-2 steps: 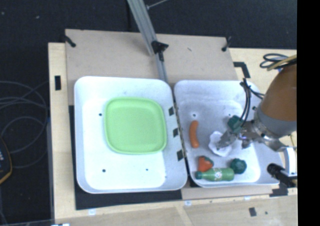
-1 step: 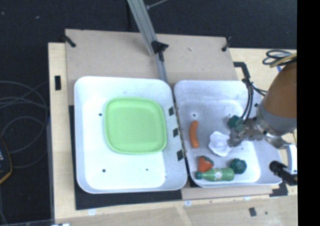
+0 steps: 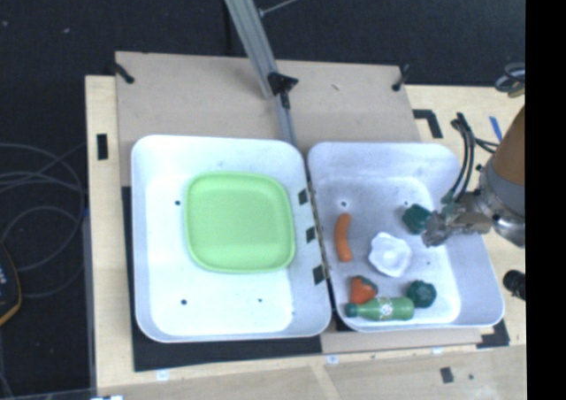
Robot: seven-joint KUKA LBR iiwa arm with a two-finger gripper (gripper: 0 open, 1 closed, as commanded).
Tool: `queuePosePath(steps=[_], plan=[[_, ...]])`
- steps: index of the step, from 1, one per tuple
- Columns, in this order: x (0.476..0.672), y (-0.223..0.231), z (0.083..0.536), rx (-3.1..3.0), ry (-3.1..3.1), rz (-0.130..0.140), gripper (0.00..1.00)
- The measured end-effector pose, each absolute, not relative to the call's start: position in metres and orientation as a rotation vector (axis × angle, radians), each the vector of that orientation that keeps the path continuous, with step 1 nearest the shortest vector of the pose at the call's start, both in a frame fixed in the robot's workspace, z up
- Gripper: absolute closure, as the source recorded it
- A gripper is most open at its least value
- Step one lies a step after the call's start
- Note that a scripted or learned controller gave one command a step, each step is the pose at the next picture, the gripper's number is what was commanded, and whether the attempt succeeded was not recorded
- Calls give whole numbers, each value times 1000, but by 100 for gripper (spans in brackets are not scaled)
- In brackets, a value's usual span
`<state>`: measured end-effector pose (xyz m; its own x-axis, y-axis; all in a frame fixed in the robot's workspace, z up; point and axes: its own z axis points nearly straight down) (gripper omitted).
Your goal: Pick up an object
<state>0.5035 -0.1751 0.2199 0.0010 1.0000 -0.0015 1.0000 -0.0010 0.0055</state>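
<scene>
The right bin (image 3: 371, 168) holds an orange carrot-shaped piece (image 3: 343, 237), a crumpled white object (image 3: 390, 254), a red piece (image 3: 362, 288), a green bottle (image 3: 381, 308) lying on its side, and two dark green round objects (image 3: 416, 217) (image 3: 422, 293). My gripper (image 3: 437, 228) hangs over the right side of this bin, just right of the upper dark green object and above right of the white one. I see nothing between its fingers.
A light green square plate (image 3: 239, 221) lies in the left bin (image 3: 155, 239). A grey metal pole (image 3: 252, 26) slants up from between the bins. Cables run along the arm at the right edge.
</scene>
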Motion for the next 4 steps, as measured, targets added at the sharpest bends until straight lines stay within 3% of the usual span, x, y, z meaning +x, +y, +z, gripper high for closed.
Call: queuePosePath(steps=[1,3,4], plan=[[504,-176,205,2222,2220,-1,100],[550,-64,210,2216,2227,2,100],[564,-14,208,2217,2226,1,100]])
